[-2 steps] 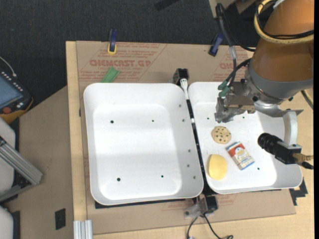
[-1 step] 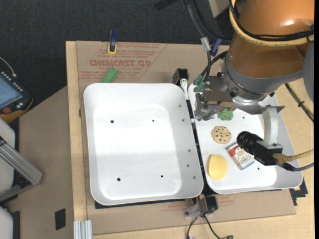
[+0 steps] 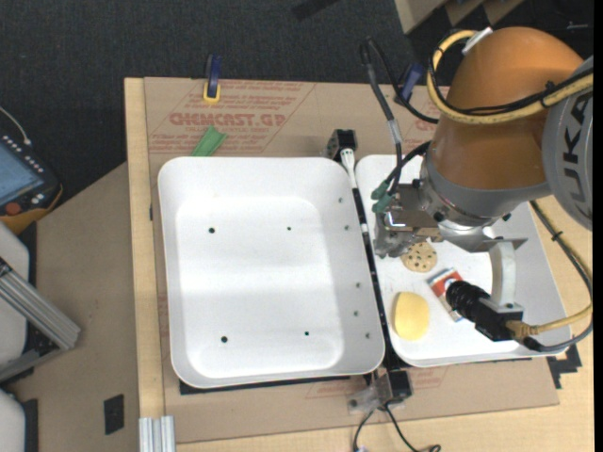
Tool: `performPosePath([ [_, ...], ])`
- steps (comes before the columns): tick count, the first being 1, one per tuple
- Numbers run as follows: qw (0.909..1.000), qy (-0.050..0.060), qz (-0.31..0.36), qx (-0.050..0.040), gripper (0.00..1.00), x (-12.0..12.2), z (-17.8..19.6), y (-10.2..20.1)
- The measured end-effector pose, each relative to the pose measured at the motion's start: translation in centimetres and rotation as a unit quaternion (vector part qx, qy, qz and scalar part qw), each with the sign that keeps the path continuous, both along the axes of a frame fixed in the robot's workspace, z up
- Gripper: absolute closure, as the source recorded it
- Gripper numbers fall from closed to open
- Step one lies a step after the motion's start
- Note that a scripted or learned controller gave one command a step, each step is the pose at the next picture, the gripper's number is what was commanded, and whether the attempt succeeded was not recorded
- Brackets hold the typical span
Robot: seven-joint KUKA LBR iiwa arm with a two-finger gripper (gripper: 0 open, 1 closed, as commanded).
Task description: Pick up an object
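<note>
Two shallow white bins side by side on a brown cardboard sheet (image 3: 236, 111) printed with red lettering. Left bin (image 3: 184, 281) with rounded corners and four small dark dots on its floor. Right bin (image 3: 551, 281) touching the left along a dark seam. Green strip (image 3: 208, 141) flat on the cardboard beyond the left bin's far edge. Blue-and-yellow clamp (image 3: 213, 79) at the cardboard's far edge. Small black fittings at the far (image 3: 341, 145) and near (image 3: 396, 384) ends of the seam. Dark carpeted floor (image 3: 141, 17) beyond the desk. Silver metal rail (image 3: 33, 301) at the left margin.
</note>
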State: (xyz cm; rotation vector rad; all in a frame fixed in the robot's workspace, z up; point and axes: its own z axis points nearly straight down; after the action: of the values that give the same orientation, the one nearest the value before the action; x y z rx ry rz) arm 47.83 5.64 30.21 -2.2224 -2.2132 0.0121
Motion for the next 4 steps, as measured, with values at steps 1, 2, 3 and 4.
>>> performPosePath([
  [1,1.0,-0.007,0.006,0.0026,1.0,0.1,5.0,6.9],
  [2,1.0,-0.001,0.001,0.0003,1.0,0.0,0.8,5.1],
  [3,1.0,-0.004,0.0,0.0004,1.0,0.1,1.6,1.1],
  [4,1.0,-0.002,0.004,0.0012,1.0,0.0,-0.9,4.6],
])
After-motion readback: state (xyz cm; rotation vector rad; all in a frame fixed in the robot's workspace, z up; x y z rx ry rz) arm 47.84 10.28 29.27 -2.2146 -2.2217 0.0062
